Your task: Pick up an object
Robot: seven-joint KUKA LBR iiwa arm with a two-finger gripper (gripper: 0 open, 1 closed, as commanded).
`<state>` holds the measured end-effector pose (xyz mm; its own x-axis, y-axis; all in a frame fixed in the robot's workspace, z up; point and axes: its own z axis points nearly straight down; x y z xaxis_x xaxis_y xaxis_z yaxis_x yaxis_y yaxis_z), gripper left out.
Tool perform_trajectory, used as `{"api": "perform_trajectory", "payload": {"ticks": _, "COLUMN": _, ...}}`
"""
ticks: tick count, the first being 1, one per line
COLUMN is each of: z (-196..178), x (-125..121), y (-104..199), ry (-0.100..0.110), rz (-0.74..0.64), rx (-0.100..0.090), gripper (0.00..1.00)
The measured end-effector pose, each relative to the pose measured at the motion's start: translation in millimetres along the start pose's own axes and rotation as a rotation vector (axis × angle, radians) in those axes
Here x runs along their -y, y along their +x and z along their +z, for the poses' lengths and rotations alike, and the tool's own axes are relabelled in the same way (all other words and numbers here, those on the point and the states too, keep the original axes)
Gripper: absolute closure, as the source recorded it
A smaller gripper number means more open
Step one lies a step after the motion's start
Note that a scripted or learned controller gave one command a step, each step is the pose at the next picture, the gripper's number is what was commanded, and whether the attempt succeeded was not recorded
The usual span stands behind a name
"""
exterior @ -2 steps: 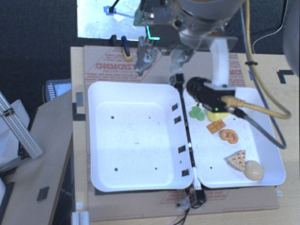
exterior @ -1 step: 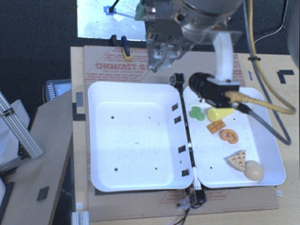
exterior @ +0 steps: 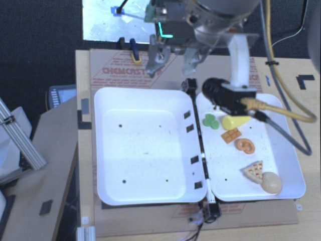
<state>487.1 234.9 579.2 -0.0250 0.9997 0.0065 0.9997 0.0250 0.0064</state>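
My gripper (exterior: 172, 64) hangs high over the back rim where the two bins meet, fingers (exterior: 155, 63) spread apart with nothing between them. In the right bin (exterior: 286, 149) lie a green clover-like piece (exterior: 211, 120), a yellow wedge (exterior: 235, 120), an orange waffle square (exterior: 231, 135), a brown pretzel (exterior: 246, 145), a pizza slice (exterior: 254, 170) and a beige egg-shaped object (exterior: 271, 182). All of them lie well to the front right of the gripper.
The left bin (exterior: 105, 134) sits beside the right one, joined by a divider with black clips (exterior: 194, 129). A black device with a yellow cable (exterior: 228, 97) overhangs the right bin's back edge. Cardboard (exterior: 120, 69) lies behind the bins.
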Motion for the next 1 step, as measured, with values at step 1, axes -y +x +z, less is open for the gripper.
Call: {"api": "perform_trajectory", "payload": {"ticks": 1, "z": 0.0, "x": 0.0, "y": 0.0, "ry": 0.0, "rz": 0.0, "rx": 0.0, "gripper": 0.0}}
